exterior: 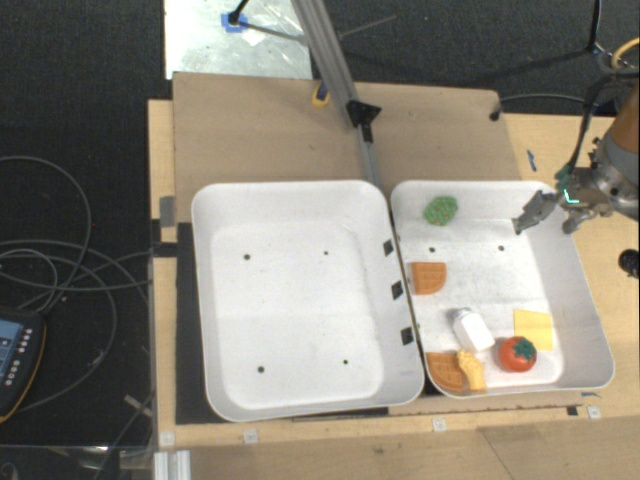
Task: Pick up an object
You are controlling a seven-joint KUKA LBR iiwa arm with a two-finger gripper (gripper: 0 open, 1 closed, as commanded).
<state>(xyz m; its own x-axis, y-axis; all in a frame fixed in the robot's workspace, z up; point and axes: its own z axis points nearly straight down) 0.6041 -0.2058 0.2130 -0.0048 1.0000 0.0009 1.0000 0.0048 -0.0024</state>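
My gripper (549, 220) hangs over the far right edge of the right bin (590, 298), open, with nothing between its fingers. Inside that bin a green lump (440, 210) lies at the far left, well to the gripper's left. An orange waffle-like piece (428, 278) rests by the left wall. Toward the near end lie a white cylinder (472, 329), a yellow block (533, 326), a red tomato (517, 354), a second orange piece (445, 369) and a small yellow item (471, 371).
The left bin (290, 298) adjoins the right one, joined by black clips (397, 289). A grey pole (330, 48) slants across the bench's back. Cables and a handheld pendant (15, 353) lie on the floor at the left.
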